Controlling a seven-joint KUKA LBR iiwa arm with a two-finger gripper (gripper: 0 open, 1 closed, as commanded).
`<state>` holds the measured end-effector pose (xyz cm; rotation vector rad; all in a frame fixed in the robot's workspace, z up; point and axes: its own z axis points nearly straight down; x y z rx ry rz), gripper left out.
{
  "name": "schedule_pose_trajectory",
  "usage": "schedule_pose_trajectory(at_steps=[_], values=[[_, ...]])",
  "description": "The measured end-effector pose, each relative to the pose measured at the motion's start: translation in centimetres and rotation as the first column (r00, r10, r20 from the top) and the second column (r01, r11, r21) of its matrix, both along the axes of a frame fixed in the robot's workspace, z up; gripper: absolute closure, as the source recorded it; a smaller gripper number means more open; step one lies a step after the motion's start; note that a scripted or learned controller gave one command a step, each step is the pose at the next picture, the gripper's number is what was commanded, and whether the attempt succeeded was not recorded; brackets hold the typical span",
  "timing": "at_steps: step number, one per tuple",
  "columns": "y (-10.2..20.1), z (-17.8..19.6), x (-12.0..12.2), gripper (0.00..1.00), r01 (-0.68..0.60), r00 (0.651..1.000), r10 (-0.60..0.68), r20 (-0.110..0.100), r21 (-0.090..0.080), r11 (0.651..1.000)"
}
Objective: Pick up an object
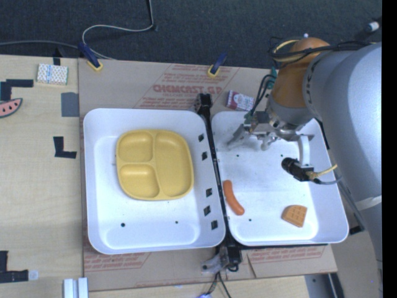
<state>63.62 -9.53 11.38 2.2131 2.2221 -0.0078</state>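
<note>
Gripper (249, 138): thin metal fingers spread apart, nothing between them, poised over the bare upper part of the right bin (267, 231). Same bin, lower down: smooth orange sausage (233, 197), rod-shaped, by the left wall; small tan waffle (294, 215), gridded, well right of it. Left bin (105, 228): glossy yellow three-compartment plate (154, 164), rounded corners.

2 shallow white plastic bins sit side by side. The left bin (99, 228) holds a yellow 3-compartment plate (154, 164). The right bin (267, 231) holds an orange sausage (233, 197) at 7 o'clock, a tan waffle piece (294, 215) at 5 o'clock, and the metal gripper (251, 136) near 12 o'clock.
</note>
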Motion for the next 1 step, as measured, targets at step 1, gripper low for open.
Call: schedule_pose_trajectory(at_steps=[1], values=[[-0.60, -2.82, -9.30, 0.00, 0.005, 1.000, -0.005, -0.002, 0.008, 1.000]])
